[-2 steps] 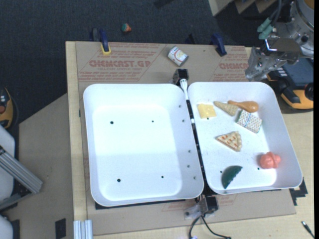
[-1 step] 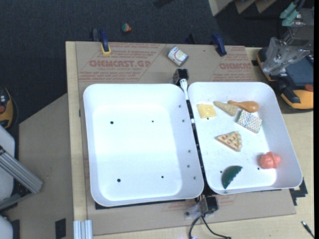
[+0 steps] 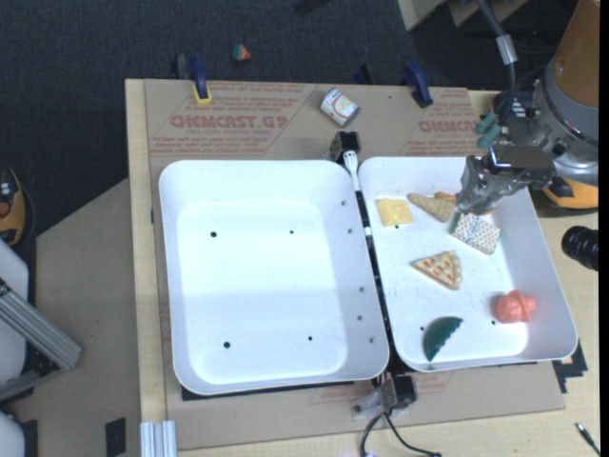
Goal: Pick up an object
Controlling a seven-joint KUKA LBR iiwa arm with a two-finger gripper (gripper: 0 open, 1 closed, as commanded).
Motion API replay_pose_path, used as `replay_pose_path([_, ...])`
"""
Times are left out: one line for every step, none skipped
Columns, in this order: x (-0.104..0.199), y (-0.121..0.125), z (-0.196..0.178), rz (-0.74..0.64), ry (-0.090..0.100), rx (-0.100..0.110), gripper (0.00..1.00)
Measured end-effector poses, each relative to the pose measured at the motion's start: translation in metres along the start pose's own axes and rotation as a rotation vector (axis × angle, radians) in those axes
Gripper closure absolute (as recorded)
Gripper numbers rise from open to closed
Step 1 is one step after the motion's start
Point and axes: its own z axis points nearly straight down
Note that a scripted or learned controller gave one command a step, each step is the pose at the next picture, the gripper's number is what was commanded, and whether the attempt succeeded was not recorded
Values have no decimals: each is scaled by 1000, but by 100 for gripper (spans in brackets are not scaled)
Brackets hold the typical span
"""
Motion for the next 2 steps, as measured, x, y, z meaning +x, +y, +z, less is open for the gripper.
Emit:
replay_pose_path([7,29,-115,-3,1,-29,100])
replay_pose_path([21,-1,-7,-2,0,0,100])
